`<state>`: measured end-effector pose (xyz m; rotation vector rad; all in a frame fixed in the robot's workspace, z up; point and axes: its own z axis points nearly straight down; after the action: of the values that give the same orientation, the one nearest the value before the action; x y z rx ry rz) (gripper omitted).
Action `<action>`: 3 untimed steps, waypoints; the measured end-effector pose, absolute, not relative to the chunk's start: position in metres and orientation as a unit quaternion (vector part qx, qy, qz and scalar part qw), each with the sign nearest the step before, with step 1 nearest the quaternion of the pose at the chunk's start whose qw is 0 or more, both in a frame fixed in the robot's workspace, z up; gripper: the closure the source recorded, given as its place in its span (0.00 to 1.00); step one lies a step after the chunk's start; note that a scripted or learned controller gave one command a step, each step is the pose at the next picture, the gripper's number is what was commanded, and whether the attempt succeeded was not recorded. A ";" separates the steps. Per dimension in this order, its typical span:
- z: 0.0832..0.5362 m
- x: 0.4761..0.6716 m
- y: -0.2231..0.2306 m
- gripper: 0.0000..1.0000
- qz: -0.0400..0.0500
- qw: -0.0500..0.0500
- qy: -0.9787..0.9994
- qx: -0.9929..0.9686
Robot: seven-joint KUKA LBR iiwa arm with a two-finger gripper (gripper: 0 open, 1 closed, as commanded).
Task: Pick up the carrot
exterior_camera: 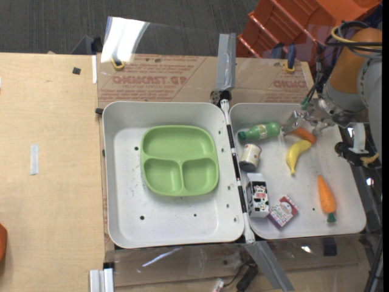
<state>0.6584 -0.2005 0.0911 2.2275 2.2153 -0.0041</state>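
While our gripper (pixel 302 124) hangs up top, carrot (pixel 326 195) sits well apart.
We can't tell its grip state; banana (pixel 296 154) lies just below.

The desk (pixel 42 163) is pale wood — two shallow white bins rest on it, the left bin (pixel 115 181) touching the right bin (pixel 355 215). Behind the left bin lies a printed cardboard sheet (pixel 164 78).

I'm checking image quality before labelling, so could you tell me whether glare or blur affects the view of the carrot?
In the camera view the carrot is sharp and evenly lit, with only a soft shadow beside it; the glare sits on the clear sheet behind the left bin; the tool looks slightly soft against the banana.
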 end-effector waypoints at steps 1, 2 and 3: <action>0.100 0.659 -0.200 1.00 -0.002 0.001 0.707 0.707; 0.227 0.659 -0.152 1.00 -0.001 0.000 0.633 0.774; 0.227 0.659 -0.152 0.00 -0.001 0.000 0.633 0.774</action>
<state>0.6591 -0.1519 0.2271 2.4306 1.9893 -0.0045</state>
